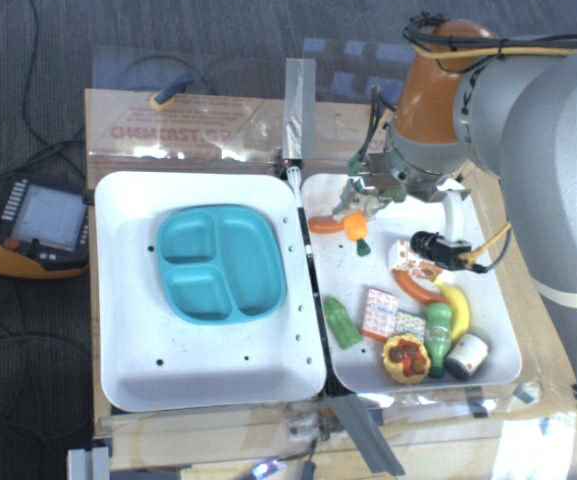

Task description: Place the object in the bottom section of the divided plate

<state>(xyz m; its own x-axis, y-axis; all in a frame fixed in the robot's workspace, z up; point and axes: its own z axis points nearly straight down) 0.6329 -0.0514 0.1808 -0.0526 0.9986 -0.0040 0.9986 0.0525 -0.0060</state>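
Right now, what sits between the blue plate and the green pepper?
In the camera view, only the bins' touching white rims separate the divided plate from the green pepper.

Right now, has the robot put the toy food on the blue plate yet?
Not yet. The blue divided plate in the left bin has nothing in it. The gripper is over the right bin, right at a toy carrot. Lifting it and carrying it to the plate's bottom section is left.

Gripper (354, 206) sits over right bin (493, 363) top-left corner, orange toy carrot (340, 226) right at its fingertips, blue divided plate (220, 262) in left bin (138, 368).
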